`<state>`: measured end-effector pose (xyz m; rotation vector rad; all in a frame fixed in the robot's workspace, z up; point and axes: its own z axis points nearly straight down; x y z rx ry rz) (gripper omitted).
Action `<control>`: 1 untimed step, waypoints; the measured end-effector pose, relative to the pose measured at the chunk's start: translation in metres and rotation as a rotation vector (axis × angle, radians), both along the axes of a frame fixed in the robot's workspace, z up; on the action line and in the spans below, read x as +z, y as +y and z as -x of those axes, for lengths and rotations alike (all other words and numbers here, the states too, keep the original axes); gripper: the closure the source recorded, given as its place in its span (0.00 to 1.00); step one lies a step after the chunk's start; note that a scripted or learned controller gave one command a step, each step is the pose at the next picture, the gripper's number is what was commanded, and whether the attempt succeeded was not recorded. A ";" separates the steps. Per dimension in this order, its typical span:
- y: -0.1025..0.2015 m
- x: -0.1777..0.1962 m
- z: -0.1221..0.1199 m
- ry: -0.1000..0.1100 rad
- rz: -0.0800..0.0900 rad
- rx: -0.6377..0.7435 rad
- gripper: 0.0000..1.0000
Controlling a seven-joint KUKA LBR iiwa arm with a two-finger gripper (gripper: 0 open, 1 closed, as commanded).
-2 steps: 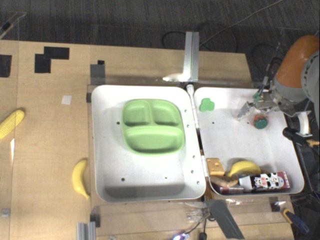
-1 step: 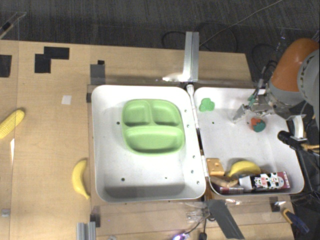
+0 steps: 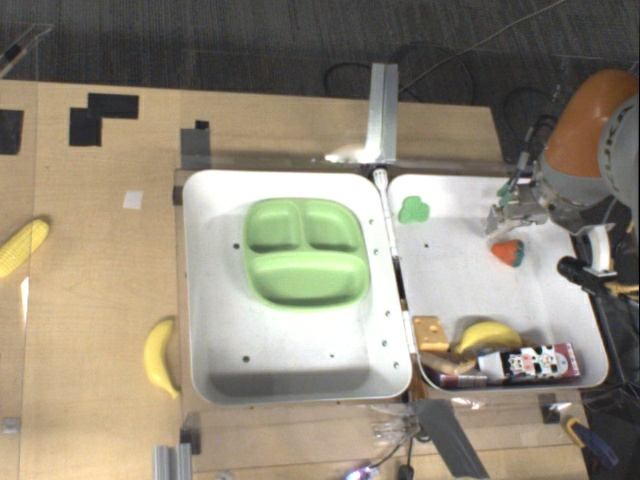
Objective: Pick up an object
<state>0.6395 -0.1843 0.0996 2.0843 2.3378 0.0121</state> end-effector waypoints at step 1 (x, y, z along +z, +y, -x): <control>0.000 0.000 0.000 0.000 0.000 0.000 0.00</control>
